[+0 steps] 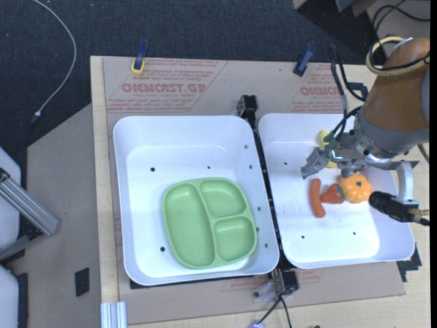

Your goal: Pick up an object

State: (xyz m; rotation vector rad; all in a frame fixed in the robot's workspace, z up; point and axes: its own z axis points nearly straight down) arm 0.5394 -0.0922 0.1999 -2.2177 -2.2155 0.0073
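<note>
Over the right bin, the hand hangs with nothing visibly held; whether it is wide or narrow cannot be told. Toy carrot and orange pumpkin lie unlifted below it, so the pick remains undone.

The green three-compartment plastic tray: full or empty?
Empty. The green three-compartment plastic tray, lying in the left white bin, shows only bare green in all its sections.

Robotics lab: clamped board, twin white bins, cables.
</note>
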